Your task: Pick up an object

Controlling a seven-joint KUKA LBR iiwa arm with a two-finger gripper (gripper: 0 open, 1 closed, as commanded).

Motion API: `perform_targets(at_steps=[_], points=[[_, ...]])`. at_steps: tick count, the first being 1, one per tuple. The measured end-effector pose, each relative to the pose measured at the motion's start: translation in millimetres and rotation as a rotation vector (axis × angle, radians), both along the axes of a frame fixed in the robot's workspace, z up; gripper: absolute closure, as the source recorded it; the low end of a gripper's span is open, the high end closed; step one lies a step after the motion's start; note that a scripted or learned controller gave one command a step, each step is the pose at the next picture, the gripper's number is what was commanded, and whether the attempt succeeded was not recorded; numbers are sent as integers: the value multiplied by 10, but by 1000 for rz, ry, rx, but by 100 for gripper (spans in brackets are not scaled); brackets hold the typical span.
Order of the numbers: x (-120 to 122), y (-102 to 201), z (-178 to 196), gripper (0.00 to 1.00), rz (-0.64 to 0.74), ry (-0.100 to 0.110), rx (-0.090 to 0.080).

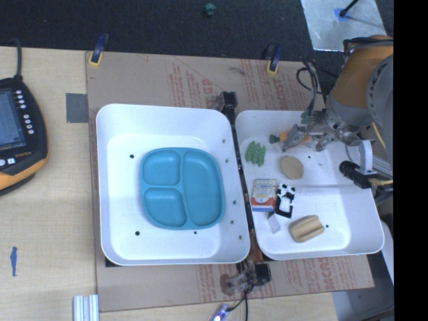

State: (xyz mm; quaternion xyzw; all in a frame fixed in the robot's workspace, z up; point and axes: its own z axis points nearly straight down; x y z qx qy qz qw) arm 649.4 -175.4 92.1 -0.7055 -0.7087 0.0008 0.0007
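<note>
The gripper [313, 134] hangs low over the upper part of the right bin [361, 243], at the right of the frame, reaching in under the arm's orange band [358, 72]; whether it is spread or closed, and whether anything sits in it, cannot be told from this slanted view. Just left of it an orange-and-green carrot-like toy [286, 137] lies on the bin floor, close enough to be the likely target, though contact is unclear. Below it rests a round tan disc [291, 167], and further left a green leafy piece [255, 152]. Lower in the bin a small printed card or box [263, 194] lies beside a black-and-white figure [286, 200], with a tan wooden block [306, 229] toward the lower right; the loose scatter suits repeated grasp trials. The card's print is too small to read. The left bin [114, 179] holds a blue divided plate [182, 188], probably a drop-off spot. A teach pendant [17, 132] sits at the left edge, its screen unreadable. Faint red lettering on the cardboard underlay [174, 79] cannot be made out.
</note>
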Motion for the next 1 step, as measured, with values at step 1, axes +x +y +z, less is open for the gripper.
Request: perform_targets(at_steps=[1], points=[[-613, 230, -6, 0, -1, 3, 0]])
